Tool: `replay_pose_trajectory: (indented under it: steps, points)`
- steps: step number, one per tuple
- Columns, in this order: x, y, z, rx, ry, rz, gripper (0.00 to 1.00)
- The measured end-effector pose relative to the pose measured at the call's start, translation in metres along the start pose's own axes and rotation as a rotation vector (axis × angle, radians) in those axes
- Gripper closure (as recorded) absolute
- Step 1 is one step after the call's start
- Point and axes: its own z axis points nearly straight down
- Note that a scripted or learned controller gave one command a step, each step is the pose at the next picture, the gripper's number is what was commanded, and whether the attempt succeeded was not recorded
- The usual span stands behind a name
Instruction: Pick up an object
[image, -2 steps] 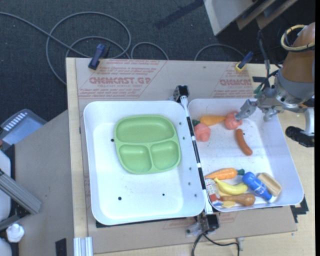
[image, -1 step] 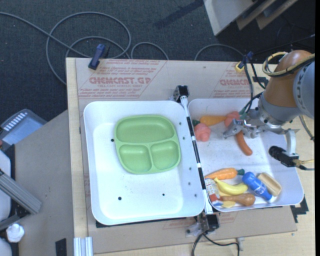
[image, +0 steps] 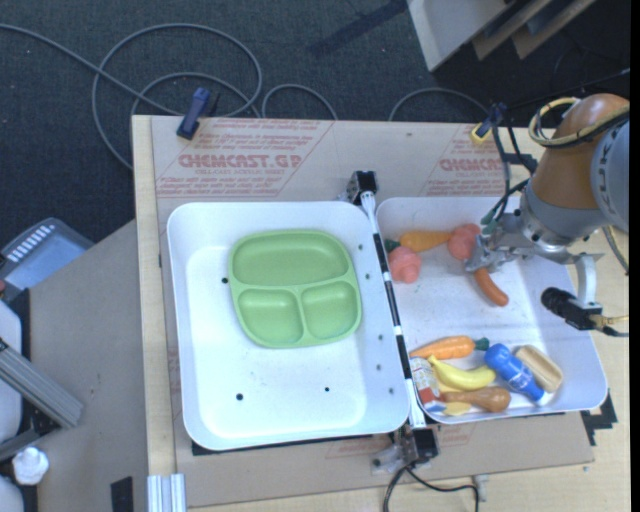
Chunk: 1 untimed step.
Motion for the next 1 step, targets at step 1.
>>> replay_pose_trajectory:
  steps: [1]
  points:
    - [0.0563, 0.0086, 0.0122, -0.001, 0.002, -0.002, 1.00]
